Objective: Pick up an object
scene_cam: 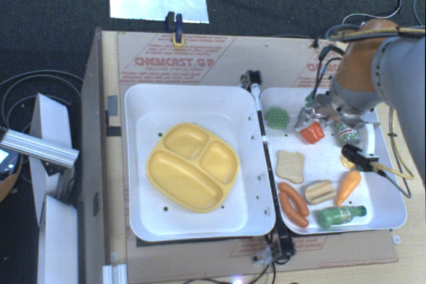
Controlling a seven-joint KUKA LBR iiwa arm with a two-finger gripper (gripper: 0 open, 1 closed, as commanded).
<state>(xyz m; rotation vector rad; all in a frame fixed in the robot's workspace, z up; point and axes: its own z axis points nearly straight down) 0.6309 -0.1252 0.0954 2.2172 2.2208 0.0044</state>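
A yellow divided plate [193,167] is lying in the left bin [140,143]. In the right bin [393,209], a green ball [278,118], a bread slice [290,166], sausages [293,203], a bun [319,191], a green bottle [341,215] and a carrot [347,187] are resting. The end effector [318,118] is hovering touching a red pepper [311,134]; I cannot tell its opening or whether it has hold.

The end effector [313,118] sits low in the right bin [397,209], touching a red toy pepper [311,134]
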